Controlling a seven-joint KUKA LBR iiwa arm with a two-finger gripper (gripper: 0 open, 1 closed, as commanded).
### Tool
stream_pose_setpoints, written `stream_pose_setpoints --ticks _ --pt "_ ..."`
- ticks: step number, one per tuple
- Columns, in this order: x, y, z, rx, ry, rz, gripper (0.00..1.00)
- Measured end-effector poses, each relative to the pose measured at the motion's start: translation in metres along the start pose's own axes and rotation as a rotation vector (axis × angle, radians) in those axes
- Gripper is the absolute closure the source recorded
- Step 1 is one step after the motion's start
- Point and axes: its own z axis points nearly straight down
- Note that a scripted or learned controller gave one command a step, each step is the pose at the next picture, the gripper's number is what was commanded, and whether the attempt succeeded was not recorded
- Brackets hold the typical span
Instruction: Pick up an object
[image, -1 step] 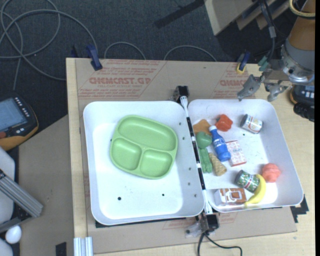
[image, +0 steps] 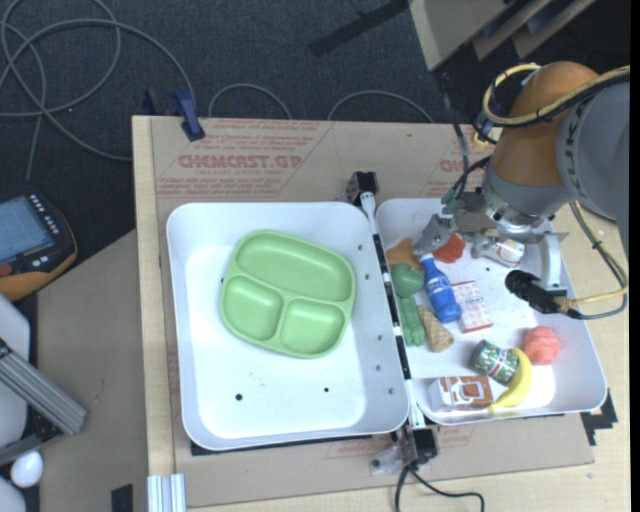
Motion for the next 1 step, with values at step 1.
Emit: stream_pose_setpoints --ticks 1 --pt "-0.0128 -0.0371 0.0367 -0.010 -0.009 0.004 0.00"
